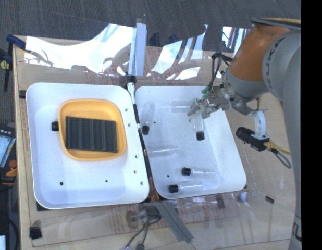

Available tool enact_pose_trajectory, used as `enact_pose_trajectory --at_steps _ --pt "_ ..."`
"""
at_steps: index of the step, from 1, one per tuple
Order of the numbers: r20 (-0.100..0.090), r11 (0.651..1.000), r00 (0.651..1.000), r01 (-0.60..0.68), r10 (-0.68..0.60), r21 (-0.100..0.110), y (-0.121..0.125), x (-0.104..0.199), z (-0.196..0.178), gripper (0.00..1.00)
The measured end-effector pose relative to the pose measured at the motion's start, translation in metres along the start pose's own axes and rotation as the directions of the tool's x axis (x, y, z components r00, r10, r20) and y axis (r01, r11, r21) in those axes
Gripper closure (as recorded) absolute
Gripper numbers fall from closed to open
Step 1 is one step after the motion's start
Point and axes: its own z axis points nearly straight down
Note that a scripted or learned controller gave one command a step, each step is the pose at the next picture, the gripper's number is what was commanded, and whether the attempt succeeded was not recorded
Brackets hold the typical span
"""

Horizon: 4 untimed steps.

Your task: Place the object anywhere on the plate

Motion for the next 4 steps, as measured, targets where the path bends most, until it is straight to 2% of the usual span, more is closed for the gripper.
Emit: enact_pose_trajectory --at_steps 1,2,3,4 --pt "0.0 1.0 1.0 0.0 0.0 0.0 0.0 0.0 0.0 0.0" --pt "0.0 1.0 1.0 0.015 -0.015 0.002 -0.018 0.029 0.0 0.0" --pt "0.001 0.999 0.999 0.052 -0.052 0.004 -0.039 0.073 0.005 0.0" --pt "0.001 0.908 0.908 0.418 -0.418 0.0 0.003 0.118 0.017 0.0"
